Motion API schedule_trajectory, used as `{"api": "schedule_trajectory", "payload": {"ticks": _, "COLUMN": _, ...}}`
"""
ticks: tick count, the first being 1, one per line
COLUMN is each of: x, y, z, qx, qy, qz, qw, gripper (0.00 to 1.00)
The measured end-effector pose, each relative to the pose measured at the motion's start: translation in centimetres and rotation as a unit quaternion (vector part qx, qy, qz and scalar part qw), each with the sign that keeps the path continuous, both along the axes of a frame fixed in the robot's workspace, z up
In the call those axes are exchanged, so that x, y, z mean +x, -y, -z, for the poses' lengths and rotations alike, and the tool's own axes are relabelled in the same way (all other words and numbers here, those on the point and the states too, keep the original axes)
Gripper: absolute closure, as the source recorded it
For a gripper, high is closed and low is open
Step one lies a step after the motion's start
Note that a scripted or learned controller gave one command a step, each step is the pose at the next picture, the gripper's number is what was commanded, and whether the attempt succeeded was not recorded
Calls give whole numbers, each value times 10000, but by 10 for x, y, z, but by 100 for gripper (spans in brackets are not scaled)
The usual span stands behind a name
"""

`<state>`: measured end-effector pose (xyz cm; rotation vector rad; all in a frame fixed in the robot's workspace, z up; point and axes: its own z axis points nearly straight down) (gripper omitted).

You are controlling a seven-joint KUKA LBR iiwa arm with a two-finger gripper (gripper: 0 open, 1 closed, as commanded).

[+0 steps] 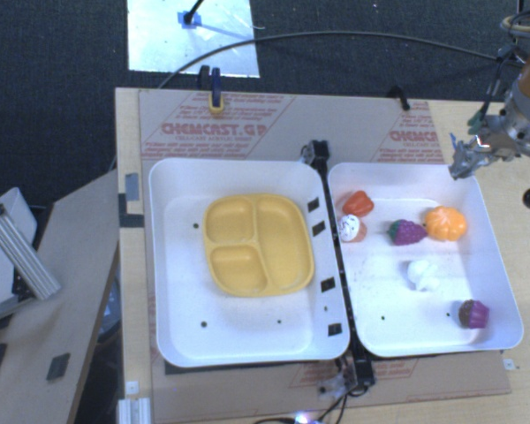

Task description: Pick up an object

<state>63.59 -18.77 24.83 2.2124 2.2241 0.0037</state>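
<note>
Hovering gripper [466, 159] at bin's [499, 272] 1 o'clock corner, claw state unclear; descent risks rim strike, missing orange pumpkin [445, 223].

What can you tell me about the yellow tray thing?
The yellow plastic divided tray looks smooth and a bit shiny, with rounded corners and three compartments: two at the far side and one in its near-left part. All three hold nothing. It lies flat, slightly turned, near the middle of the left shallow white bin, resting on its floor. Nothing else touches it.

Tray [256, 244] in left bin [172, 263]; right bin [499, 276], right of tray, holds six small toys.
</note>
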Motion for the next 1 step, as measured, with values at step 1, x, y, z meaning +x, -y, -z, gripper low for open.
{"api": "schedule_trajectory", "payload": {"ticks": 1, "x": -8, "y": -60, "z": 4, "qx": 14, "qy": -20, "qz": -20, "qw": 10000, "gripper": 100}}
